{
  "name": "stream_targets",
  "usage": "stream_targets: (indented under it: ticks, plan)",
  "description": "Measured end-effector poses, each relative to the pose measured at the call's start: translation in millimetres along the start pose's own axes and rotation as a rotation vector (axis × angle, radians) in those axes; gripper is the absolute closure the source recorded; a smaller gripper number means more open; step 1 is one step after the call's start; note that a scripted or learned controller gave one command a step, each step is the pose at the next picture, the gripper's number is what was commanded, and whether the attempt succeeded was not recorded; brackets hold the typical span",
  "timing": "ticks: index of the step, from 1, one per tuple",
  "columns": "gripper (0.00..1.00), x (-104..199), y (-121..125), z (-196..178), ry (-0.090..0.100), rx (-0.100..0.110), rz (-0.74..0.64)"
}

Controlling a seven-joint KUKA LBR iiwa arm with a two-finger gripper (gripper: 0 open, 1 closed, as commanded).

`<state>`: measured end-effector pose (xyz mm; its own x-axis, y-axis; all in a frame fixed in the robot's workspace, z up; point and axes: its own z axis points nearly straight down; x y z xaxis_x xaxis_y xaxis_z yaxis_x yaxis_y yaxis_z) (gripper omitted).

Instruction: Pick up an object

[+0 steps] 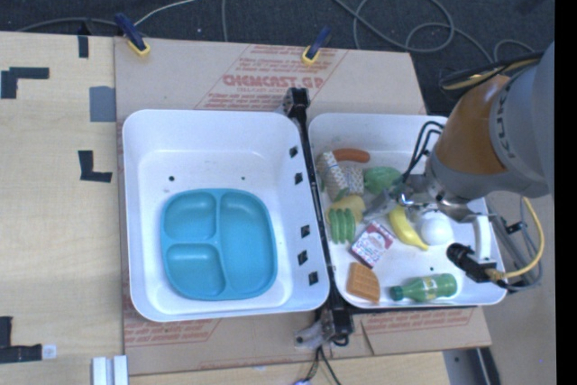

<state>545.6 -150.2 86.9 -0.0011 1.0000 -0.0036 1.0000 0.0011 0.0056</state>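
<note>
The right bin (361, 126) holds several small items: an orange carrot-like piece (352, 155), a green leafy piece (380, 178), a yellow banana (407, 228), a white egg-like ball (435, 230), a green bunch (342, 224), a red-and-white packet (371, 243), a waffle-brown cracker (363, 284) and a green bottle (424, 288). My gripper (402, 195) is low in this bin, between the green leafy piece and the banana. The wrist hides its fingers.
The left bin (144, 135) holds a blue divided tray (219, 243). A black clip (296, 99) sits on the wall between the bins. Cables cross the dark floor behind the bench. The grey and orange arm (491, 135) overhangs the right bin's right side.
</note>
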Motion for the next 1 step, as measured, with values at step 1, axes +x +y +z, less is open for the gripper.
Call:
stream_targets:
  ticks: [1]
  plan:
    - [1.0,-1.0,0.5,-9.8,-0.002,-0.001,0.0]
